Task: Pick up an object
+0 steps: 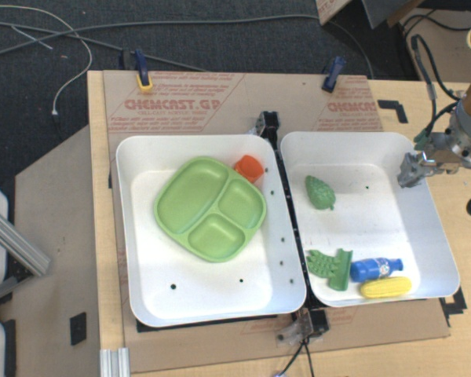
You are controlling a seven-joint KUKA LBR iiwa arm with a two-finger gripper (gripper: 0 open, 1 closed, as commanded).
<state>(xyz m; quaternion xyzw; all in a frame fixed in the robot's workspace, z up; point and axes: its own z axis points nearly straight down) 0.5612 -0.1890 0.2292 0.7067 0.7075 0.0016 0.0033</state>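
the blue bottle lies near the right bin's front edge, between a green toy and a yellow corn (crowded). it looks light, stiff and slick; grip across its body. the gripper hangs over the far right rim, holding nothing; how far open, i cannot tell.

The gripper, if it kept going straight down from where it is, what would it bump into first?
Probably the right bin's white rim or floor: the gripper hangs at its right edge, with no toy beneath. Height is hard to judge.
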